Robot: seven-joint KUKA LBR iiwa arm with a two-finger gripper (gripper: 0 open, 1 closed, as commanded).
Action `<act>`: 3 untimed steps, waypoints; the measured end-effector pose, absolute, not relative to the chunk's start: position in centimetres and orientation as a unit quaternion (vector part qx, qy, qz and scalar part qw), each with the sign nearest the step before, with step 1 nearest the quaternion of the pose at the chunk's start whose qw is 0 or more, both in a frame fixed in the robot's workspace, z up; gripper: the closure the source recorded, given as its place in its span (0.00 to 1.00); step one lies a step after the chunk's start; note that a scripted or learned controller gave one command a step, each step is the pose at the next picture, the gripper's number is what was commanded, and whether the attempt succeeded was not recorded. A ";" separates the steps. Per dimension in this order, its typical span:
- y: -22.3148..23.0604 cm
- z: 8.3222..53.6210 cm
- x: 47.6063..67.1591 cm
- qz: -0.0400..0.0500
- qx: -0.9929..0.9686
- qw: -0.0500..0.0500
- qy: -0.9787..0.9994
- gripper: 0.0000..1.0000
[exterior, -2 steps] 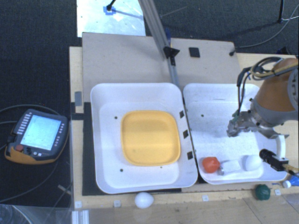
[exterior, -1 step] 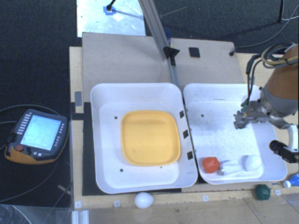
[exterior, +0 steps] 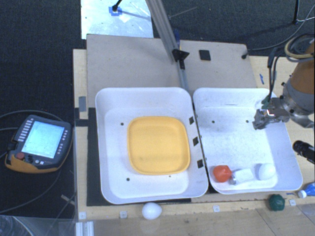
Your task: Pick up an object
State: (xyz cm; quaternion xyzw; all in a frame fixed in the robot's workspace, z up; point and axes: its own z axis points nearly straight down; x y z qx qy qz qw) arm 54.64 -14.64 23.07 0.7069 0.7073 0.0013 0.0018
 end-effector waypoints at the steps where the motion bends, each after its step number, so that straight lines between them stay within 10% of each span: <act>1: -10.1 22.2 56.3 0.001 0.705 0.000 0.709 1.00; 3: 0.6 23.3 59.5 0.001 0.705 0.000 0.709 1.00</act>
